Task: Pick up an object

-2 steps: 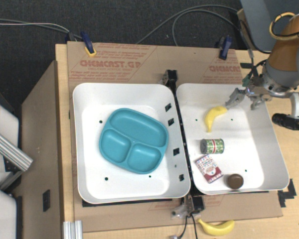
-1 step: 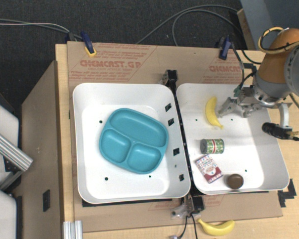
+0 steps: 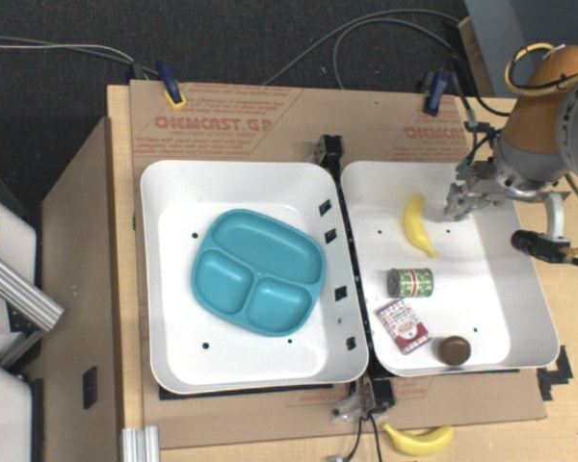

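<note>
My claw [image 3: 459, 203] hung near the banana [image 3: 417, 225]; I could not tell its opening. I judged I should center over the fruit, then descend straight.

Bench: two bins side by side, touching along a middle divider; left bin [image 3: 164, 258], right bin [image 3: 511, 316].
Left bin: a divided tray [image 3: 258, 270] lies in its middle.
Right bin, far part: a banana [image 3: 419, 225] lies just left of the gripper [image 3: 460, 203], which hangs over the bin's far right part.
Right bin, middle: a can [image 3: 409, 282] lies on its side, nearer the camera than the banana.
Right bin, near edge: a small packet [image 3: 404, 324] sits just in front of the can; a round object [image 3: 454, 350] is beside the packet, to its right.
Outside the bins: a second banana [image 3: 421, 438] lies at the bench's near edge, in front of the right bin.
Arm [image 3: 539, 104]: enters from the right, above the right bin's far corner.
</note>
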`<state>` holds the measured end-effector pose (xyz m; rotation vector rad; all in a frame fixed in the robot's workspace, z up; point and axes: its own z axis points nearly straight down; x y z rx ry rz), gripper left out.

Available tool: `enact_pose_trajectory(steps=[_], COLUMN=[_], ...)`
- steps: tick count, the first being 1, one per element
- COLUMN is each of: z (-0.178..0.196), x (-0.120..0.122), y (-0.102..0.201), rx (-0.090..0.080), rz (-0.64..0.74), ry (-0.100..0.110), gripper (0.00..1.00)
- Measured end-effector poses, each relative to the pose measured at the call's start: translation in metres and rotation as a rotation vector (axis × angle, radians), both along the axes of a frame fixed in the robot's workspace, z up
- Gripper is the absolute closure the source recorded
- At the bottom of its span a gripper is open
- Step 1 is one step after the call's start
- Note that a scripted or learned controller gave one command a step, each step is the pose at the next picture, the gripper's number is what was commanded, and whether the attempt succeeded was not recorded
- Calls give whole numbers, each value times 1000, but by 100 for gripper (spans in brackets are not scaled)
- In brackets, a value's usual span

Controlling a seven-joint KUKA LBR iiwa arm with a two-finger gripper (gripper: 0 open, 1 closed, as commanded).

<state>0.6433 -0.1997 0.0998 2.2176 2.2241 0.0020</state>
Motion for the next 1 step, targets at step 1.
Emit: enact_pose_trajectory(steps=[1], z=[54], x=[7], y=[10], rx=[-1], rz=[0], ry=[-6], gripper=[100])
